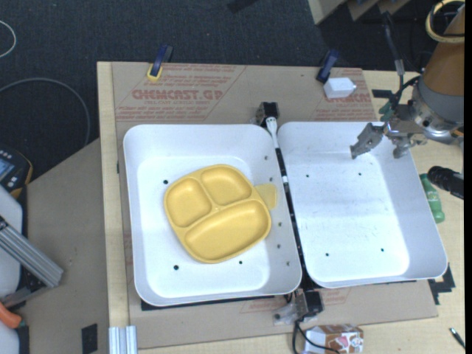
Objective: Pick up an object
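- Over the right shallow white bin, the grey two-finger gripper is hovering, fingers spread, grasping nothing.
- Inside the left white bin, a yellow three-compartment plastic plate is lying flat.

Yellow divided plate, well left of the gripper: smooth moulded plastic, soft sheen, no texture. Left bin under it and right bin just below the gripper: white plastic, semi-gloss, the right one's floor lightly speckled and scuffed. Gripper fingers: bare grey metal, dull finish. Bench board beyond both bins: matt brown cardboard-like sheet with red print. Floor far left: dark, rough, carpet-like.
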`<state>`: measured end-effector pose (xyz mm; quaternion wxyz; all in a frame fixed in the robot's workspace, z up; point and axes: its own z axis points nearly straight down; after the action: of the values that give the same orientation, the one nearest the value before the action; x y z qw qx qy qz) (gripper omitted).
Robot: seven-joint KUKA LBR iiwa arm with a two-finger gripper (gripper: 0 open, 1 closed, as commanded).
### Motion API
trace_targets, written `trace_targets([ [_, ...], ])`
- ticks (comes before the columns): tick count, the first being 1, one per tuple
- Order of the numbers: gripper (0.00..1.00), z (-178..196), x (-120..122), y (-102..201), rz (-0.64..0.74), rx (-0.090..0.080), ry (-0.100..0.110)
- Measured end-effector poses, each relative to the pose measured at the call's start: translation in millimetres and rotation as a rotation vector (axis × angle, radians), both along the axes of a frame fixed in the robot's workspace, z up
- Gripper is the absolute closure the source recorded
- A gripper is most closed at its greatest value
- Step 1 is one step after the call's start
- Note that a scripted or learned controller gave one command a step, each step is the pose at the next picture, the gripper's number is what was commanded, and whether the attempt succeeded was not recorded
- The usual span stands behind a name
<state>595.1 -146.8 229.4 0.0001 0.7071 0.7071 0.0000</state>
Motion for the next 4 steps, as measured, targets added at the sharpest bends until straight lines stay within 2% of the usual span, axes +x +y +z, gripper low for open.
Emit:
trace_targets([
  [1,0.00,147.8,-38.3,48.7,0.007,-0.001,-0.019],
  [2,0.00,251.2,-90.4,95.8,0.007,0.001,-0.016],
  [3,0.00,297.9,-116.4,180.8,0.011,0.003,-0.010],
  [4,1.00,305.5,-114.8,175.7,0.001,0.000,-0.008],
])
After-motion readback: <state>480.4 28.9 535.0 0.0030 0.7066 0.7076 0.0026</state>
